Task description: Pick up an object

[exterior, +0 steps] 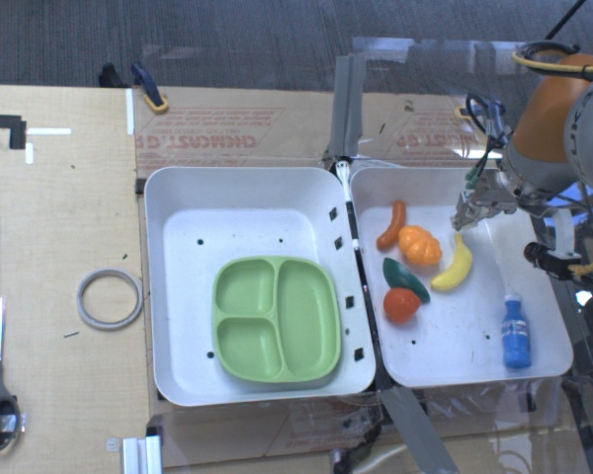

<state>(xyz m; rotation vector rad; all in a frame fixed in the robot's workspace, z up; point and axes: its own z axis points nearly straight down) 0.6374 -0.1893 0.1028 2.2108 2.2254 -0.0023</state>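
While the grey gripper [467, 217], jaws' state untellable, hovers mid-right, it should centre over the curved yellow plastic banana [454, 269].

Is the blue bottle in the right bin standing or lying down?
Lying down. The blue bottle rests lengthwise on the right bin's floor, cap toward the far rim.
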